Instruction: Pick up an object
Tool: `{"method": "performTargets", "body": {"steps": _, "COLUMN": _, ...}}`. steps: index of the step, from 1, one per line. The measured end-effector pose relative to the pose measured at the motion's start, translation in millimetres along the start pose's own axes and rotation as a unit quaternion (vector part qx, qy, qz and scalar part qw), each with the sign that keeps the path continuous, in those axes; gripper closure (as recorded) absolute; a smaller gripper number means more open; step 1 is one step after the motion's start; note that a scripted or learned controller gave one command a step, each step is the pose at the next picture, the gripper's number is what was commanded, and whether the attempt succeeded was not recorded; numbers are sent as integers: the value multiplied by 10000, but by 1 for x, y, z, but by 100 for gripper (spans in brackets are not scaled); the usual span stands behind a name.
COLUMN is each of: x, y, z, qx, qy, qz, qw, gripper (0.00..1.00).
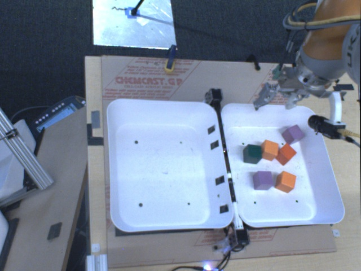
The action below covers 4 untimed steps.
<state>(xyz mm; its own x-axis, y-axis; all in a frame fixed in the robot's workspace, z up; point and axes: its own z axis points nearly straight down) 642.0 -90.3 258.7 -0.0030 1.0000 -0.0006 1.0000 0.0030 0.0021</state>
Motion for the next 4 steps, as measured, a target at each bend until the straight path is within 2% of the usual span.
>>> {"method": "performTargets", "body": {"steps": 1, "x": 0, "y": 1, "z": -11, "qx": -14, "qy": 0, "qz": -13, "qw": 10000, "gripper": 100}}
{"method": "performTargets", "body": {"steps": 2, "x": 63, "y": 28, "z": 39, "qx": 2, "qy": 8, "qz": -32, "qw": 10000, "gripper": 100}}
{"method": "performTargets", "body": {"steps": 3, "x": 97, "y": 27, "z": 54, "qx": 7, "qy": 7, "qz": -23, "qw": 10000, "gripper": 100}}
{"method": "performTargets", "body": {"steps": 4, "x": 138, "y": 27, "z": 44, "qx": -3, "qy": 9, "qz": -28, "qw": 10000, "gripper": 100}}
